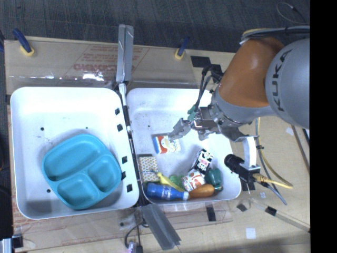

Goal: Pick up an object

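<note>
Grey metal and an orange band mark the arm (263,80), which reaches in from the right over the right-hand white bin (138,109). Its jaws (176,132) hang low over the middle of that bin, pointing down and to the left, directly above a small white carton with a red and blue label (166,145) that lies flat on the bin floor. The tips appear to touch or nearly touch the carton's upper edge, but how far apart they stand, and whether anything is caught between them, cannot be told from this angle.

Along the near side of the same bin lies a cluster of things: a blue bottle (166,193) on its side, an orange carrot-shaped item (202,191) touching its right end, a yellow banana-like piece (167,181) just above the bottle, a red and white packet (193,181), a black-and-white cow-patterned figure (204,161), and a patterned square pad (148,165) against the left wall.

Beside it, the left bin (31,101) holds a blue divided plate (81,171) with three compartments, lying towards its near side. Both bins stand on a brown cardboard-covered surface (158,54).
</note>
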Robot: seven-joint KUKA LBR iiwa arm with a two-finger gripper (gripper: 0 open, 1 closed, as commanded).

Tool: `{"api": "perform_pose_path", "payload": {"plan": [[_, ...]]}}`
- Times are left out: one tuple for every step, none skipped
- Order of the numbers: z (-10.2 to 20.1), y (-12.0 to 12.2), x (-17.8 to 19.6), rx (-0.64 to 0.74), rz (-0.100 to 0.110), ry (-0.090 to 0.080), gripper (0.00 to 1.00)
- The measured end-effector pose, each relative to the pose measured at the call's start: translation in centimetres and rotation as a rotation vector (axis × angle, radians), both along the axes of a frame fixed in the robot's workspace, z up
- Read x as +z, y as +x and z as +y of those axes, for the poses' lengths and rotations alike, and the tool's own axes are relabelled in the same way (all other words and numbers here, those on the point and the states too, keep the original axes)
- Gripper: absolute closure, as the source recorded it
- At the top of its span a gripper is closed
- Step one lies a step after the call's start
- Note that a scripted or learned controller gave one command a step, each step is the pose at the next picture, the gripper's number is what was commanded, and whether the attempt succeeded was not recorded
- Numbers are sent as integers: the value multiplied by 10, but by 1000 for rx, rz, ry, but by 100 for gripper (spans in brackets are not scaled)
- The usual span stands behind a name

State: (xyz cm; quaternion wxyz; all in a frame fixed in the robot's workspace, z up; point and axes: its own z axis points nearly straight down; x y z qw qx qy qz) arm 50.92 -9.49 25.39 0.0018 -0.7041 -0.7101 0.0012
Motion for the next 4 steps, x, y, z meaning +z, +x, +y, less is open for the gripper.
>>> {"api": "perform_pose_path", "payload": {"plan": [[6,-7,-63,140,-1,0,0],[14,-33,-35,94,-2,0,0],[-13,54,-156,261,-16,-2,0],[-14,55,-145,265,-18,-5,100]]}}
